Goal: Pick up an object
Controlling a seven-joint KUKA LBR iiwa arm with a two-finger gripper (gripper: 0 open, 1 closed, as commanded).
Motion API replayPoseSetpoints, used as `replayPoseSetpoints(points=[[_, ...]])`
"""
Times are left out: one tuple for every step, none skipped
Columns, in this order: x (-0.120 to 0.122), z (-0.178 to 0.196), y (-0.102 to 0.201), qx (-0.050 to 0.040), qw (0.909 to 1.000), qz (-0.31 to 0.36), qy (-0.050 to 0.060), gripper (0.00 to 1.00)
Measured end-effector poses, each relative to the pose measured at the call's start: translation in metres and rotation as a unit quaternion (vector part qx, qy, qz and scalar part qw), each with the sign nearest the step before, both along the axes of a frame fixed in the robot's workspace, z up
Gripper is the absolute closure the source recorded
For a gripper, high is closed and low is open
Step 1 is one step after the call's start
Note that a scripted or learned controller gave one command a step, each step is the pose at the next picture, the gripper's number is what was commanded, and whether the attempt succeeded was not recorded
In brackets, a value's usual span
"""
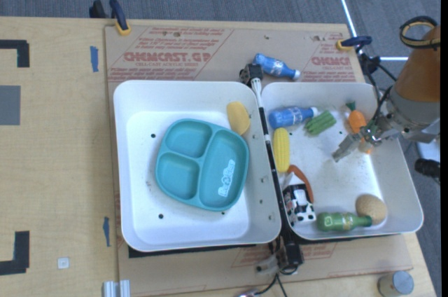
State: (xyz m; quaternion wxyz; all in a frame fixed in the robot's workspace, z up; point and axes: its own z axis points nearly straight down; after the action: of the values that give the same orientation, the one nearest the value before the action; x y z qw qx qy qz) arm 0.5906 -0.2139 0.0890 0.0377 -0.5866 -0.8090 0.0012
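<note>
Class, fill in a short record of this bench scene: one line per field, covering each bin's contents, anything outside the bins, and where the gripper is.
left bin: teal divided plastic plate; yellow toy lemon at its right wall
right bin: blue bottle, green toy vegetable, yellow corn cob, orange carrot, green bottle, tan round toy, black-and-white toy
outside bins: second blue bottle on the cardboard
gripper: low over the right bin's bare floor, nothing between its fingers
</note>
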Motion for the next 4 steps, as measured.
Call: replayPoseSetpoints(points=[[0.029,-0.003,0.017,-0.0138,0.9931,0.111,-0.034,0.00],[0.001,-0.003,0.033,-0.0157,0.9838,0.175,-0.036,0.00],[0.068,-0.003,0.019,-0.0134,0.9854,0.167,-0.029,0.00],[0.018,-0.003,0.039,-0.0148,0.9773,0.208,-0.037,0.00]])
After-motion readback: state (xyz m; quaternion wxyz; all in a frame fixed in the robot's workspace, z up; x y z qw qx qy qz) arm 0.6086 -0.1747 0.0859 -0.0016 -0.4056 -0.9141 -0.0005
